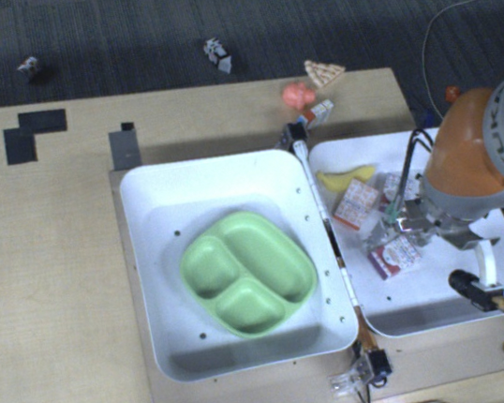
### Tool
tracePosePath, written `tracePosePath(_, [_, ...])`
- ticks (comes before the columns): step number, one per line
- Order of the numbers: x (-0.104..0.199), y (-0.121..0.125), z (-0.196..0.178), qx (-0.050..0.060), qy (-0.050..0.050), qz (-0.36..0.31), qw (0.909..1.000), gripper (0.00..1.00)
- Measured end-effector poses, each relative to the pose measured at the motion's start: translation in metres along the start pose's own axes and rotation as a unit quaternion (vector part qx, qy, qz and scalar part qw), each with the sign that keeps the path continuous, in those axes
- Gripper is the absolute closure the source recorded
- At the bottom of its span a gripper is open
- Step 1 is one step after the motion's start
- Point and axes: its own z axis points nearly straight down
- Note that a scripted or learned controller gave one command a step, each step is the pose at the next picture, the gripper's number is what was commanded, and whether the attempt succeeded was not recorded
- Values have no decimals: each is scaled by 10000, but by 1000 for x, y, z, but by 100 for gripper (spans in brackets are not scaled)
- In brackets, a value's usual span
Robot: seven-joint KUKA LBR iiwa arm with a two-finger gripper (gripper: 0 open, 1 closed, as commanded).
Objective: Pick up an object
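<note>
My gripper (398, 223) reaches down into the right bin (437, 294) from the right, its tip over a heap of small things. Under and beside the tip lies a red and white packet (393, 256). A red-checked white packet (356, 203) lies up and to the left of it, and a yellow banana (347, 176) lies at the bin's far left. A crinkly clear wrapper (389, 185) sits just beyond the tip. Nothing is visibly raised off the bin floor.
The left bin (153, 202) holds a green three-part tray (247, 271). On the bench beyond the bins lie a pink lump (298, 95), a wedge-shaped piece (323, 71) and a small red and white thing (318, 113).
</note>
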Motion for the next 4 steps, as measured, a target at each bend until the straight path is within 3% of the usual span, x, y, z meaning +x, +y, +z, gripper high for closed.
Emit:
tracePosePath(1, [1, 1, -10, -7, 6, -9, 10000, 100])
tracePosePath(2, [1, 1, -10, -5, 7, -11, 10000, 0])
tracePosePath(3, [17, -46, 2, 24, -3, -6, 10000, 0])
tracePosePath(4, [17, -43, -10, -11, -10, -12, 10000, 100])
